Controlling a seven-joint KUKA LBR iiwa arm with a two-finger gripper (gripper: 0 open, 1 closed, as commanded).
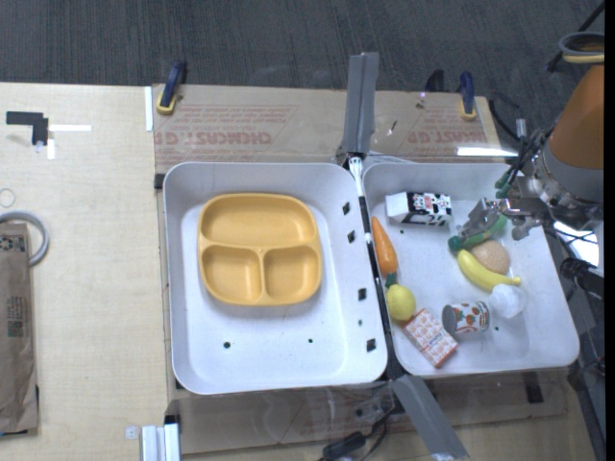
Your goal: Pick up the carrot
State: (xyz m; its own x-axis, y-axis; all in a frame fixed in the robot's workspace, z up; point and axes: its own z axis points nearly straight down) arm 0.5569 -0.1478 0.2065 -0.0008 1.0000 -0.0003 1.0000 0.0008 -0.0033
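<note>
The counter point(77, 257) carries two white bins side by side. The left bin point(192, 353) holds a yellow plate point(259, 248) with three compartments, set toward its upper middle.

In the right bin point(548, 344), the carrot point(384, 246) lies against the left wall, near the divider between the bins, its orange body pointing up the view and its green end down. Just below it sits a lemon point(400, 302), and below and right of that a small red-patterned box point(430, 338). A black-and-white carton point(419, 207) lies on its side to the upper right of the carrot. Further right stands a small can point(466, 319), with a banana point(485, 271) above it, a tan round item touching the banana's upper side, and a white object point(506, 301) beside the can.

The tool point(490, 221) hangs over the bin's upper right, above the banana and well apart from the carrot. I cannot tell how it is set.
</note>
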